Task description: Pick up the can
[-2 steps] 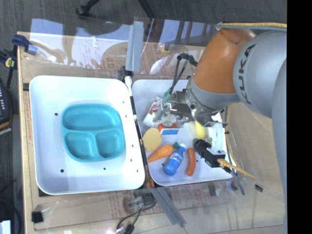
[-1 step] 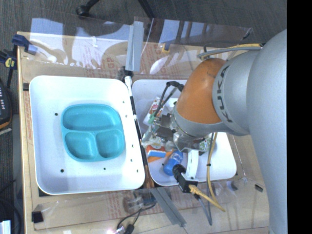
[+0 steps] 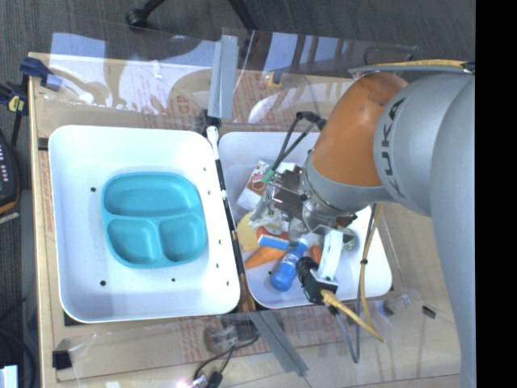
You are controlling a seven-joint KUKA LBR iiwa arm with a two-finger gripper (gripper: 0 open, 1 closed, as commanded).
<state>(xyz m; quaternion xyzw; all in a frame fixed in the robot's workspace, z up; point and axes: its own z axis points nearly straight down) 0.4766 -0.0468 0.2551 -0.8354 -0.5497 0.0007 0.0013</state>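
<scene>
The can [image 3: 258, 176], with a red, white and green label, lies in the back left part of the right bin [image 3: 242, 148]. The arm's wrist hides part of it. My gripper [image 3: 279, 203] hangs low inside that bin, just to the right of and in front of the can. I cannot tell whether it touches the can. Nothing shows as lifted.
A blue bottle [image 3: 286, 270], an orange object [image 3: 260, 258] and a yellow object [image 3: 245, 233] lie in the front of the right bin, close under the gripper. The left bin [image 3: 73, 289] holds a blue divided tray [image 3: 153, 219]. The big grey and orange arm [image 3: 380, 148] covers the right bin's right side.
</scene>
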